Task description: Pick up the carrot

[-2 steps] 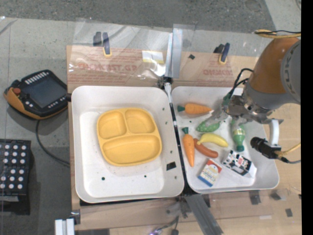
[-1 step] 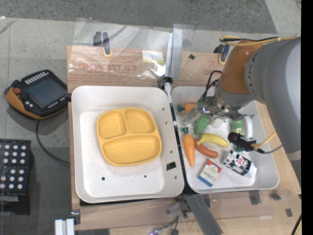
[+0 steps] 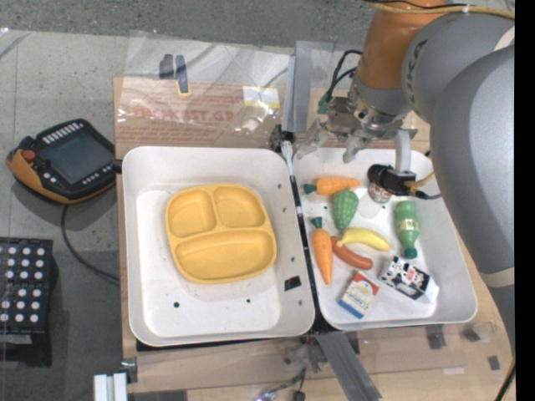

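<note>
Two orange carrots lie in the right bin (image 3: pixel 456 295). One carrot (image 3: pixel 338 185) lies crosswise near the far edge, its green end pointing left. The other carrot (image 3: pixel 323 256) lies lengthwise by the bin's left wall, green top pointing away. My gripper (image 3: pixel 331 145) hangs over the bin's far left corner, just beyond the crosswise carrot and above it. Its fingers look spread, with nothing between them.
Around the carrots lie a green vegetable (image 3: pixel 344 209), a banana (image 3: pixel 365 238), a red sausage (image 3: pixel 354 256), a green bottle (image 3: pixel 406 226), a small carton (image 3: pixel 359 294) and a black-and-white box (image 3: pixel 407 278). A yellow compartment plate (image 3: pixel 221 232) sits in the left bin (image 3: pixel 146 307).
</note>
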Robot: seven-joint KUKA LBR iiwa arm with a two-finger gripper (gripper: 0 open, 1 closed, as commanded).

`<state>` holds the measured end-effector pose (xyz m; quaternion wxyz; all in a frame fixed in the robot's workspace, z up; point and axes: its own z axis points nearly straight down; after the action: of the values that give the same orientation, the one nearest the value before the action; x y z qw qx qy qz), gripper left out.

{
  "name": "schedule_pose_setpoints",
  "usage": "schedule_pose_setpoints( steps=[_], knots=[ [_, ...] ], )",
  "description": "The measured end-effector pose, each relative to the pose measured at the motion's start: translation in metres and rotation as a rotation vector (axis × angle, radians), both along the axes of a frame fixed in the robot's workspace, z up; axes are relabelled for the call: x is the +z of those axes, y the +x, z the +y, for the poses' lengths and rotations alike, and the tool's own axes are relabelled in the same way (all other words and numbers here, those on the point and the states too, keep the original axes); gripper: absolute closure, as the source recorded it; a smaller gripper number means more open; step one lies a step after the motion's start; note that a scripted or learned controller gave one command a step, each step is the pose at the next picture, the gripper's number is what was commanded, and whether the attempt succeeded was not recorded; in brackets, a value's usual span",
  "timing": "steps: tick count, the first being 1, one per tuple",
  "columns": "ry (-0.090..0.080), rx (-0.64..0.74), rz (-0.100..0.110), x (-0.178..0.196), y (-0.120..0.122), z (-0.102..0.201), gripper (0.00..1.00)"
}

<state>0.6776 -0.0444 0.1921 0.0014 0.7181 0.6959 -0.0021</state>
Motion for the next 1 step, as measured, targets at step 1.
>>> schedule_pose_setpoints(
  steps=[1],
  knots=[
    [0.002, -0.031, 0.001, -0.1005, -0.0423, -0.0546, 0.0]
  ],
)
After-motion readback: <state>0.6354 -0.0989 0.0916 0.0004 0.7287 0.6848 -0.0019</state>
